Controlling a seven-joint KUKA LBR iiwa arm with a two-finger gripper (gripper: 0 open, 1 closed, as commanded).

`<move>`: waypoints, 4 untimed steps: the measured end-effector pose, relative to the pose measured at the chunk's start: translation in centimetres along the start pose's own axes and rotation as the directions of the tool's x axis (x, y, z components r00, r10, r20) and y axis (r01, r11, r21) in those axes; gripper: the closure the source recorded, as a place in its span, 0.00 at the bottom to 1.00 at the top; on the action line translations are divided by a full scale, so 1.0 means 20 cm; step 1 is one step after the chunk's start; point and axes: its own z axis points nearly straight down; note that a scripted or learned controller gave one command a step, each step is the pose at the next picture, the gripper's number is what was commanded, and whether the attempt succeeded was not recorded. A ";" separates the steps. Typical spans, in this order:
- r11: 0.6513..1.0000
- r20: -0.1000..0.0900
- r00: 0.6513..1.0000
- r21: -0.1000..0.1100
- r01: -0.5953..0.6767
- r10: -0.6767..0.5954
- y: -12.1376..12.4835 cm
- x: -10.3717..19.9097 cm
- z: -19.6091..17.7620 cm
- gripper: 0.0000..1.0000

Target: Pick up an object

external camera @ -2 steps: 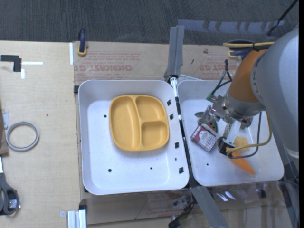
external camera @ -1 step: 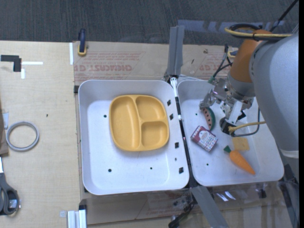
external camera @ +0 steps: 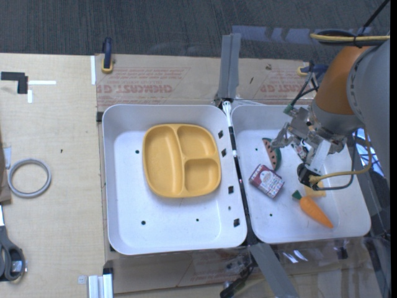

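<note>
My gripper (external camera: 289,158) hangs low over the right bin (external camera: 347,225), near its middle, and stands open with nothing between its fingers. A toy watermelon slice (external camera: 272,154) lies just beside the left fingertip. A red and white packet (external camera: 266,182) lies in front of it, towards the bin's divider. An orange carrot (external camera: 315,210) rests near the bin's front right, with a small yellow piece (external camera: 314,192) just behind it under the wrist.
A yellow divided plate (external camera: 182,160) sits in the left bin (external camera: 124,228). A grey ring (external camera: 28,177) and scissors (external camera: 11,261) lie on the wooden bench at the left. The arm's grey body and cables crowd the right bin's back right corner.
</note>
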 end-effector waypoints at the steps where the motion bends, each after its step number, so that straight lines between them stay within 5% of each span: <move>1: 0.982 0.001 0.982 -0.002 0.187 -0.187 0.39 0.15 -0.10 0.00; 2: 0.999 0.000 0.999 -0.001 -0.053 0.053 0.34 0.20 0.30 0.00; 3: 0.999 0.003 0.999 0.000 -0.050 0.050 0.34 0.20 0.25 1.00; 4: 0.997 -0.009 0.997 0.004 0.082 -0.082 0.47 -0.22 0.30 1.00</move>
